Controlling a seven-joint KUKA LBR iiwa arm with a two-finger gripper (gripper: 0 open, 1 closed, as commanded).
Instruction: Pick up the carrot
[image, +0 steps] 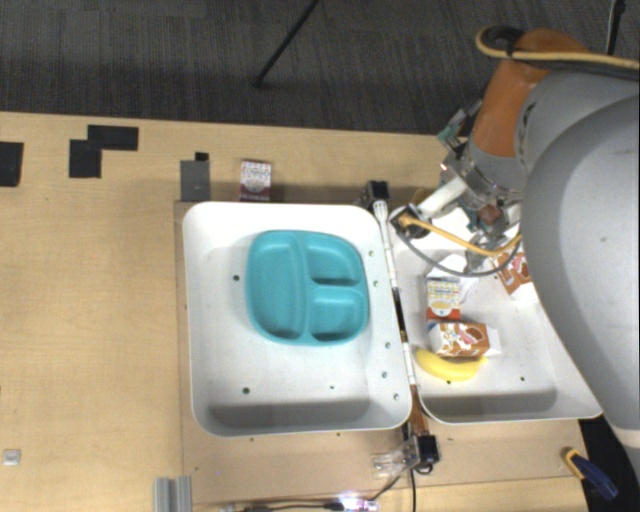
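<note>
- Step in hand, as I judge it: approach. I have the arm (575, 200) over the right bin (520, 395), gripper (487, 218) low at its far end.
- Gripper state: I cannot tell.
- Carrot: an orange scrap (513, 272) beside the gripper may be it; I cannot confirm.
- Next move: I must identify the carrot first, then centre over it.
- Count: two bins; one teal tray (305, 285) in the left bin (215, 300); one banana (447, 366); two packets, (444, 296) and (462, 339).

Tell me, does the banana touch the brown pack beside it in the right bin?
Touching. The camera view shows the pack with its lower edge lying over the top of the banana, with no gap between them.
</note>
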